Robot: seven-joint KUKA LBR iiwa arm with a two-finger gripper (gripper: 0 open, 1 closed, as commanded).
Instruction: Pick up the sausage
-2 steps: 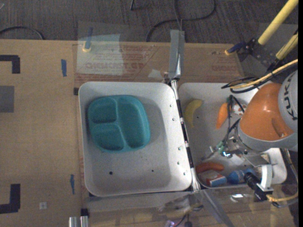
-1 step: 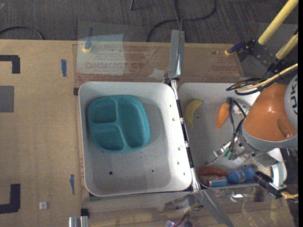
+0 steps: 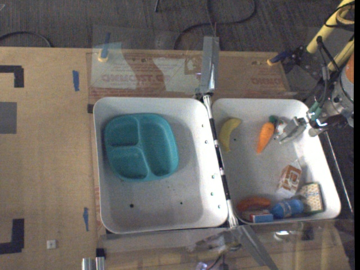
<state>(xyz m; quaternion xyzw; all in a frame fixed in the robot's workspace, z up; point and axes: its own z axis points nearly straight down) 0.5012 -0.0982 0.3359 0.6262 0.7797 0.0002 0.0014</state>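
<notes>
The sausage (image 3: 254,202) lies at the lower edge of the right bin (image 3: 247,110), a reddish-orange piece stretched roughly left to right, just above a small red-and-white box (image 3: 260,216) and just left of a blue bottle (image 3: 287,208); whether it touches them is hard to tell. The hand (image 3: 287,129) hovers in the upper right of that bin, beside the carrot (image 3: 265,136), well apart from the sausage; its fingers look slightly parted with nothing between them. The step in hand, as I judge it, is the approach: the hand must travel toward the lower middle of the frame and come down over the sausage. To do that well, the fingers should straddle the sausage across its narrow width, so the wrist needs turning until the closing line runs up-down in the frame. The descent wants to be straight down over the sausage's left half, away from the bottle and the carton (image 3: 289,178) to the right, since a finger landing on the box or bottle would stop the close or drag clutter along. The bin's lower wall is close, so the lower finger has little room. The banana (image 3: 228,133) and the teal plate (image 3: 140,145) in the left bin (image 3: 163,218) are out of the way.
</notes>
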